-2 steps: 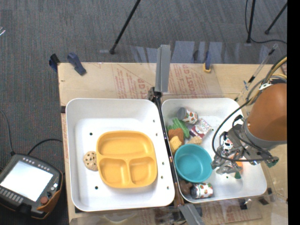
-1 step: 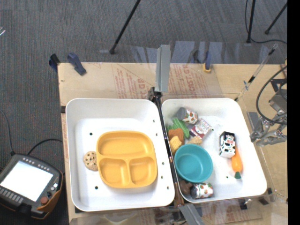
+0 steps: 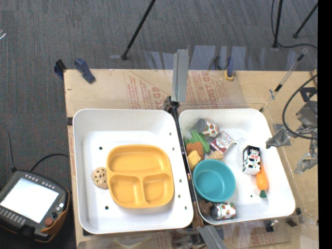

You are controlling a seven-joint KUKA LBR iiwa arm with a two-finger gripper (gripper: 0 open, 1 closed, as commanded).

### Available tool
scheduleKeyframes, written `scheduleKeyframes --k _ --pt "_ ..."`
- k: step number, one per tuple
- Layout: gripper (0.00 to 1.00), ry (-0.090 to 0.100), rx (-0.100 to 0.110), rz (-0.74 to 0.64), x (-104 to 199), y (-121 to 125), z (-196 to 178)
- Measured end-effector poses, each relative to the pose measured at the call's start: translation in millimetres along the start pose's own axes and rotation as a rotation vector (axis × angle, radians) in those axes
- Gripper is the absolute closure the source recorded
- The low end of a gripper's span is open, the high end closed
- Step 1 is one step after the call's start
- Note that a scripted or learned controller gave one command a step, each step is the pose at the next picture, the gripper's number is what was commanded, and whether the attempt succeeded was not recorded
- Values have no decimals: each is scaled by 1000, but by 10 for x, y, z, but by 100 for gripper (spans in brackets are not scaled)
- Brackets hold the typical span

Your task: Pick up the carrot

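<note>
Counter: we see a brown board carrying two white bins side by side.
Left bin: it holds a plate and a cookie.
Right bin: it holds a crowd of small things, most along its left wall.
Plate: yellow, with three compartments, in the middle of the left bin.
Bowl: teal, upright, in the near left part of the right bin.
Pincer: grey metal parts at the scene's right edge, beyond the right bin's wall; we cannot tell whether it is apart or together.
Carton: black and white, right of the bowl.
Carrot: orange, green end pointing near, on the right bin's floor, right of the bowl and touching the carton's near end, apart from the pincer.
Cookie: against the plate's left edge.
</note>
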State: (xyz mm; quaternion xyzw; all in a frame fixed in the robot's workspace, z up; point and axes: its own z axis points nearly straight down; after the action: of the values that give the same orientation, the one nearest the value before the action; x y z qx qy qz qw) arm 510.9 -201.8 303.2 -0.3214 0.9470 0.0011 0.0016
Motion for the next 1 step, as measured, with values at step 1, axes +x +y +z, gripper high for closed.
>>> scheduleKeyframes --k 1 --pt "0 9 -12 145 93 42 1345"
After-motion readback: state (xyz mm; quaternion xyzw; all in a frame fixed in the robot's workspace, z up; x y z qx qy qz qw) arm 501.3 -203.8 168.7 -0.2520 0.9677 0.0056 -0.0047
